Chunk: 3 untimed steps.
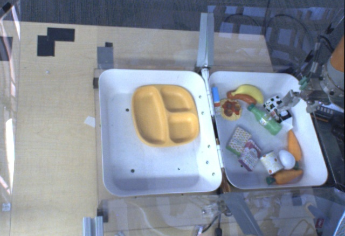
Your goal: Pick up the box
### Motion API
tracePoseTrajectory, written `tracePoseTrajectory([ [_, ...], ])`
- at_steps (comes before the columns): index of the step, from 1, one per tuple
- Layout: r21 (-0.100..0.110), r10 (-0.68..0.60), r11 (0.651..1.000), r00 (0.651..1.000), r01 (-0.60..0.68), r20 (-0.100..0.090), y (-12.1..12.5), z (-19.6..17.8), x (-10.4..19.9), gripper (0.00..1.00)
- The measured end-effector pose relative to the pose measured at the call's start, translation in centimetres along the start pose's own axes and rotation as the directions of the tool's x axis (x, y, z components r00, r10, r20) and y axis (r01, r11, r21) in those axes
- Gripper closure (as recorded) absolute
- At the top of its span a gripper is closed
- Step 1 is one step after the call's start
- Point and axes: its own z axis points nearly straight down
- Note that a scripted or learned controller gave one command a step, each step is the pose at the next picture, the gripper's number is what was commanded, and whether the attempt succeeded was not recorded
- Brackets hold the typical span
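2 white bins sit side by side on the wooden bench point(59, 138), and we see the left bin point(116, 175) holding a yellow divided tray point(164, 115) turned a little askew, with 3 compartments.

The right bin point(315, 167) is crowded. The box point(239, 140), a small flat carton with a green and pink pattern, lies near the middle of this bin, tilted, and just beside it toward the front lies a second flat packet point(250, 156) in pink and dark tones; whether the 2 overlap we cannot tell. Behind them, near the far wall, a banana point(247, 90) rests touching a red and yellow toy point(232, 108), with a blue stick point(215, 94) along the bin's left wall. A green bottle point(265, 120) lies slanted between the banana and a black and white spotted block point(274, 104). At the front right, a white egg point(287, 159) sits against a small white cup point(271, 162), with 1 carrot point(294, 146) behind it and another carrot point(285, 177) in front.

The gripper point(299, 95) hangs at the far right corner of the right bin, close to the spotted block and well apart from the box. We cannot tell how it is set, and nothing visible sits in it.
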Motion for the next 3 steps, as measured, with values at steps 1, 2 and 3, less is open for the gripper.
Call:
tracePoseTrajectory([
  [1,0.001,0.020,1.000,1.000,-0.020,-0.001,-3.3,5.8,7.6,0.00],
  [2,-0.026,0.175,0.984,0.985,-0.175,-0.001,-5.9,11.3,11.0,0.00],
  [3,-0.032,0.176,0.984,0.984,-0.176,-0.004,-6.8,11.2,10.5,0.00],
])
